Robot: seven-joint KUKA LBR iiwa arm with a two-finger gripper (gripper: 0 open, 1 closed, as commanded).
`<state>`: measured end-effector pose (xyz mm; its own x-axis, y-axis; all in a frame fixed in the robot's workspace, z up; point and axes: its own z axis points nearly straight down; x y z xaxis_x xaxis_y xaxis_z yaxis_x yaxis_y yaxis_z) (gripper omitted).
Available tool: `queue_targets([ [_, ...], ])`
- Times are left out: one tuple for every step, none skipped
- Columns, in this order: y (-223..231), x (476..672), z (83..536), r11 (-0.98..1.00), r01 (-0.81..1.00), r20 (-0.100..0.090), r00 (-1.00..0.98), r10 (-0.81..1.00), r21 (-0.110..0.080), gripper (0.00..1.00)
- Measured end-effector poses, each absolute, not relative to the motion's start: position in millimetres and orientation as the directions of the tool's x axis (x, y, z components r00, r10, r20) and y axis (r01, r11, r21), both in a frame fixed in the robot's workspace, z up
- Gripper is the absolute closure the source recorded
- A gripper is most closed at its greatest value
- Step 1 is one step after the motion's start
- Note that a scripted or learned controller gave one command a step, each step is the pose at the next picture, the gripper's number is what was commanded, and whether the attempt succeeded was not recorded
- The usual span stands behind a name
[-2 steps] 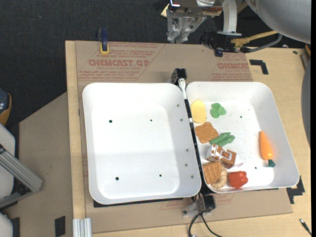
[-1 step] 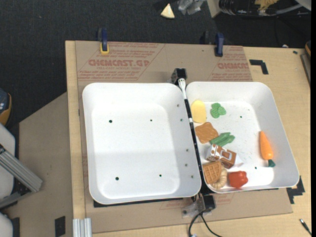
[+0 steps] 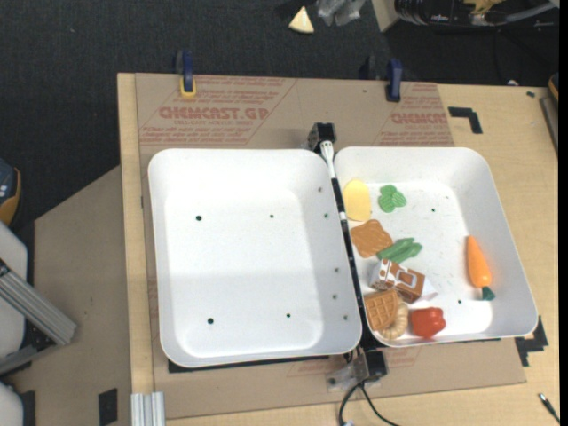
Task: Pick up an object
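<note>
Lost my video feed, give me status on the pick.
Claw up top beyond the bench, nothing seen in it. Toy food piled in right bin; carrot lies apart. Nothing blocking.

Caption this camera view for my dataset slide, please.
Toy foods, including a carrot, tomato and waffle, crowd the right bin; gripper raised beyond the bench.

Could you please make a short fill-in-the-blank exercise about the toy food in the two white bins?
1. All the toy food lies in the ____ bin of the camera view.
2. The carrot is coloured ____.
3. The yellow piece lies to the ____ of the green leafy piece.
4. The red piece lies near the bin's ____ edge.

Missing words: right; orange; left; front
</note>
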<state>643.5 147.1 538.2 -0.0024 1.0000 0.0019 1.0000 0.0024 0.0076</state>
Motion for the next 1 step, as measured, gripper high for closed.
queue_targets([
  [230.4,632.0,421.8,0.009,1.000,-0.001,-0.009,1.000,-0.014,1.00],
])
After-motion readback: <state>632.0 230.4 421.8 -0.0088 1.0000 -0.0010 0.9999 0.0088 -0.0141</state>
